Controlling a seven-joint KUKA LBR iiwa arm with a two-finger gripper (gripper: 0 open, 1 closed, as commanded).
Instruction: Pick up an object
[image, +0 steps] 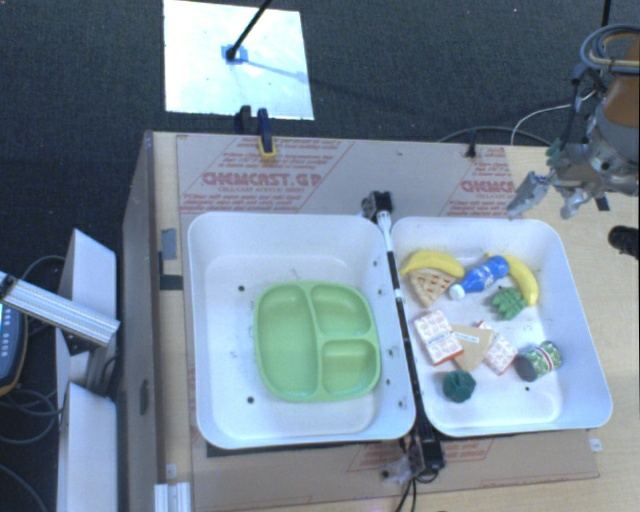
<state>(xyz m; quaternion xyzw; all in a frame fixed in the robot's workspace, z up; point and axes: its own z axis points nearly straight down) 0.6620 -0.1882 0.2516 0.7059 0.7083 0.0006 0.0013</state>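
My gripper (550, 198) hangs at the far right, above the back rim of the right bin (575, 405), with its two fingers spread and nothing between them. In that bin lie a yellow banana (432, 263), a waffle piece (430, 289), a blue bottle (479, 277), a second banana (524, 279), a green leafy toy (508, 302), a red-and-white box (438, 336), a tan wedge (473, 346), a smaller red box (500, 354), a small can (540, 360) and a dark green ball (459, 386). All of them lie below and to the left of the gripper.
The left bin (215, 300) holds a light green divided plate (318, 340). A divider rail (397, 310) runs between the bins. Cables trail over the bench behind the right bin. A white sheet (238, 58) lies on the dark floor beyond the bench.
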